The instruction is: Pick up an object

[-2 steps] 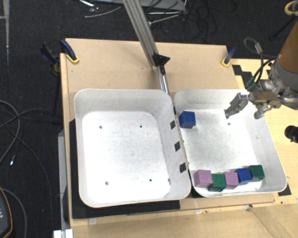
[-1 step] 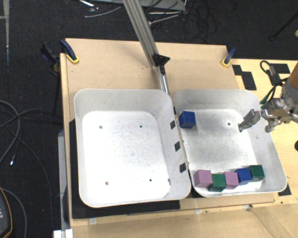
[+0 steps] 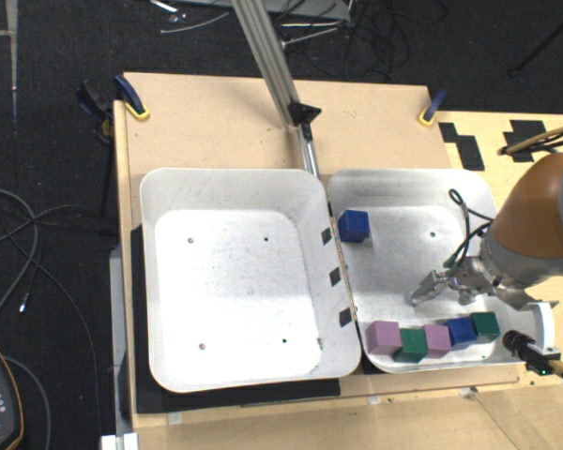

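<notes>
Blocks (image 3: 432, 337) in row at right bin (image 3: 394, 190) front; hand (image 3: 430, 289) above, spread, holding nothing.

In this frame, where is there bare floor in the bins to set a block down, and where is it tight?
The left bin floor is bare wall to wall. In the right bin, free floor lies between the lone blue block and the pincer. The near edge is crowded by the block row.

We see a blue cube (image 3: 354, 226) lying alone near the right bin's upper left. Along its near wall we count a row: pink block (image 3: 384, 337), green block (image 3: 413, 344), second pink block (image 3: 437, 338), blue block (image 3: 462, 330), dark green block (image 3: 485, 325).
</notes>
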Controlling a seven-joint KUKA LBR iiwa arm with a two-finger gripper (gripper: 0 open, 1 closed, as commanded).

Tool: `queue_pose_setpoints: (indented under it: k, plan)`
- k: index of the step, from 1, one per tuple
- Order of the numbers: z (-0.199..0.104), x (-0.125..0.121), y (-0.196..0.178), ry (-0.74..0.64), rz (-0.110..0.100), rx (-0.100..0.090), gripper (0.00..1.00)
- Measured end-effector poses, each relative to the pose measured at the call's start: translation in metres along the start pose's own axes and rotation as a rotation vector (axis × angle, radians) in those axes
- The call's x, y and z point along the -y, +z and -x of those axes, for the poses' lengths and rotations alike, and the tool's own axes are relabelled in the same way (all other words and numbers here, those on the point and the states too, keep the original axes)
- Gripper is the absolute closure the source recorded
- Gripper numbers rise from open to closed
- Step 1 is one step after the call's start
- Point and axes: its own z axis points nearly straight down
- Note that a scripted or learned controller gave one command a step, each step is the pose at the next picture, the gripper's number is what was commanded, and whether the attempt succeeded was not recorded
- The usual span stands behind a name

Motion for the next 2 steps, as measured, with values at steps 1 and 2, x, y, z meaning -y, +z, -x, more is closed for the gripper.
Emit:
queue_pose_setpoints:
  k: [1,2]
  plan:
    - [-0.017,0.017,-0.155,-0.006,0.008,0.003,0.00]
    - [0.035,-0.003,-0.001,-0.002,0.002,-0.004,0.00]
